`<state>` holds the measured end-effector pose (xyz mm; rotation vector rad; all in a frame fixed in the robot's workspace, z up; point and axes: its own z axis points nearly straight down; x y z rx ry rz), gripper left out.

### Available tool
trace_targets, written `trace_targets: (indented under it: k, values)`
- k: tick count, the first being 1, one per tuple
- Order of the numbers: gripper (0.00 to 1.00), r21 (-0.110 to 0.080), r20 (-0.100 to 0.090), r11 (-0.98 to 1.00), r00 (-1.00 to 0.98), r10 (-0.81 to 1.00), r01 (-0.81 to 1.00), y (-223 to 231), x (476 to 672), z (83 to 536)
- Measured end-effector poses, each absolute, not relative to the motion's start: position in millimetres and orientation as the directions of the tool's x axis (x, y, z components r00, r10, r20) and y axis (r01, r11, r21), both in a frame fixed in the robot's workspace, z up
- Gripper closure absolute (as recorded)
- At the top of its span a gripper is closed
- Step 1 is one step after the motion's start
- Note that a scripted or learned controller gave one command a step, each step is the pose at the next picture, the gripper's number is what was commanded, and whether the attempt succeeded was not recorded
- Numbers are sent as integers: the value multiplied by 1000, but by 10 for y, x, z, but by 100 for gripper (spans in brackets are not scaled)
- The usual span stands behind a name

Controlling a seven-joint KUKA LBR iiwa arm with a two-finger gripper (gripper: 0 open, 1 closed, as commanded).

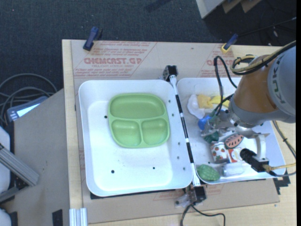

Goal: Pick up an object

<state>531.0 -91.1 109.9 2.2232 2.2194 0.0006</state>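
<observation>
Several small objects (221, 145) lay jumbled in the right bin (277, 149), directly under and around your tool (220, 126), which was lowered among them. You could not tell its state, so the pick looked unfinished and lifting remained. No single object's long axis could be made out there.

A green divided plate (139, 119) lies in the left white bin (96, 168).
</observation>
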Motion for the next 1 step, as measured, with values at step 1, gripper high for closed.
trace_targets:
  k: [1]
  values:
    - [100,1,1,2,-2,1000,1000,-131,5581,1850]
